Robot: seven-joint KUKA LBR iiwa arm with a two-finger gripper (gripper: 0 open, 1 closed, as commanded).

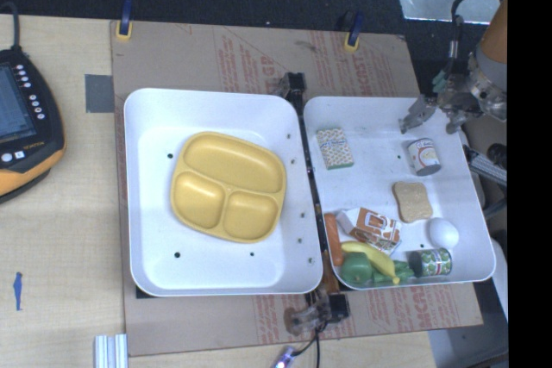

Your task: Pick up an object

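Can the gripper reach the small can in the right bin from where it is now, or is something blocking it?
Probably yes. The gripper hovers at the right bin's far edge, close to the small can, which lies apart from the other items with bare bin floor around it.

right bin (379,118) open in its middle; toys (379,250) crowd its near edge, can (423,156) far right.
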